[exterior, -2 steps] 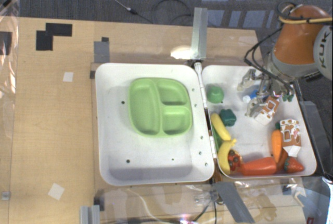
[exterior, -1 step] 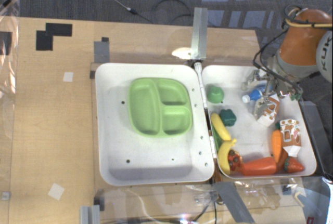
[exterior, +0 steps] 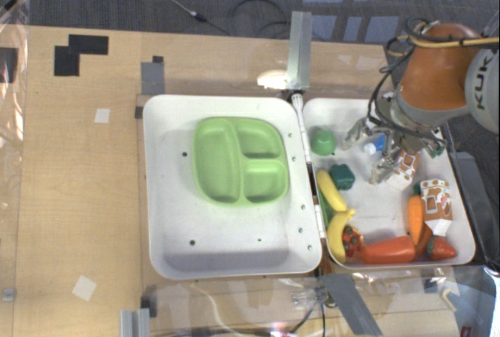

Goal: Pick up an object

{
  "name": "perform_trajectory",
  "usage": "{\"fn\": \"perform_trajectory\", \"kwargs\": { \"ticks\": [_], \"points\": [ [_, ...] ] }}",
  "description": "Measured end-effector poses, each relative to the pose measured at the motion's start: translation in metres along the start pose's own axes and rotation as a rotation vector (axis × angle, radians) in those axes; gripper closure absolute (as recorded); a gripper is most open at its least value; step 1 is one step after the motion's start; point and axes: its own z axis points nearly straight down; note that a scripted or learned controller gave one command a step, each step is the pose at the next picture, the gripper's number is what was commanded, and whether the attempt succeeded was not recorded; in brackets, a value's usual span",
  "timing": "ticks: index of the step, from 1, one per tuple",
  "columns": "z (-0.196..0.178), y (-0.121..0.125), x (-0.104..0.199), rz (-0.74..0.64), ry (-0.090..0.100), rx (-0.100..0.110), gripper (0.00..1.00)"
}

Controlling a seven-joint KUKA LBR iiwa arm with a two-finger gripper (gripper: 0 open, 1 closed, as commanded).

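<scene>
While the gripper (exterior: 388,164) hangs over the right bin (exterior: 467,249), its fingers look parted with nothing visible between them. Candidate objects sit crowded: a dark green block (exterior: 341,176) just left, a carton (exterior: 436,198) right. Closing here could nudge them aside.

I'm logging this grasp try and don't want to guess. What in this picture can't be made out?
- Gripper, camera view: the wrist above hides whether it holds anything.
- Small blue item: mostly covered by the gripper, unidentifiable.
- Printed carton: label too small to read.
- Red and orange toys along the right bin's front wall: overlapping, outlines unclear.
</scene>
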Motion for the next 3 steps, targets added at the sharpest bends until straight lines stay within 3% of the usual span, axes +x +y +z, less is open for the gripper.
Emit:
{"fn": "perform_trajectory", "kwargs": {
  "ticks": [1,2,3],
  "points": [
    [0.001,0.048,-0.001,-0.06,-0.003,0.002,0.0],
    [0.001,0.038,0.02,-0.044,-0.003,0.003,0.0],
    [0.0,0.083,0.03,0.058,-0.005,0.005,0.0]
  ]
}}
